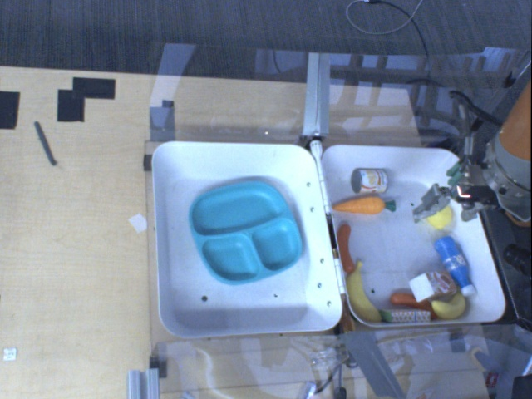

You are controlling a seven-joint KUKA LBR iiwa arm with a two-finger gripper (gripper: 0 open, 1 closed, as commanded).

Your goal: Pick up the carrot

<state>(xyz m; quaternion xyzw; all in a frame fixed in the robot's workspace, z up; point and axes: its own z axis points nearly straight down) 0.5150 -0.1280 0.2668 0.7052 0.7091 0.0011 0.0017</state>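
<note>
A pale wooden counter (75,248) meets dark grey carpet at the far side, and on it we see two shallow white bins side by side. The carrot (360,207) lies in the right bin (399,158), on its side near the bin's left wall, its green end pointing right. Just behind the carrot stands a small can (370,179); its label is too blurred for us to read. In front of the carrot, along the same wall, lie a red sausage-like piece (344,245) and then a yellow banana (360,296). Right of the carrot, well apart from it, we find the gripper (440,202) hanging over a yellow lemon-like fruit (440,217); its fingers look spread, with nothing seen between them. Farther right and nearer us than the carrot lies a blue bottle (453,262) with a white cap, whose label we cannot read. In the corner beyond the bottle sit a second banana (450,307), a white-tagged packet (430,287) and another red-orange piece (410,300). Left of the carrot, across the divide, the left bin (179,306) holds a blue three-compartment tray (246,231). Black tape marks (81,97) lie on the counter far to the carrot's left.
</note>
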